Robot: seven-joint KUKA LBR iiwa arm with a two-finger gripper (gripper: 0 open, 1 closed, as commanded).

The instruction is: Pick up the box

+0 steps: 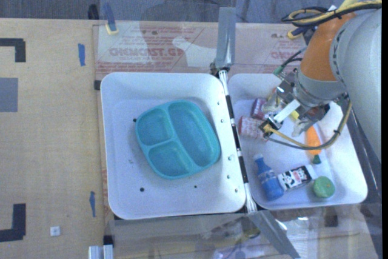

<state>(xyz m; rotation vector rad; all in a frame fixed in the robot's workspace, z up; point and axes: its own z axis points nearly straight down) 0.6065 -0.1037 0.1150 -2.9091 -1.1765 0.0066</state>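
Observation:
A small pinkish-white box [248, 126] lies near the left wall of the right bin [354, 182]. A darker maroon packet [259, 108] sits just behind it. My gripper [291, 122] hangs low over the middle of the right bin, just right of the box and close to it. The wrist and its fittings cover the gripper's tip, and nothing can be seen held in it.
An orange carrot-like piece [312, 137] lies right of the gripper. A blue bottle [267, 177], a black-and-white tube [295, 178] and a green round thing [323, 187] lie along the right bin's front. The left bin [121, 94] holds a blue divided plate [177, 138].

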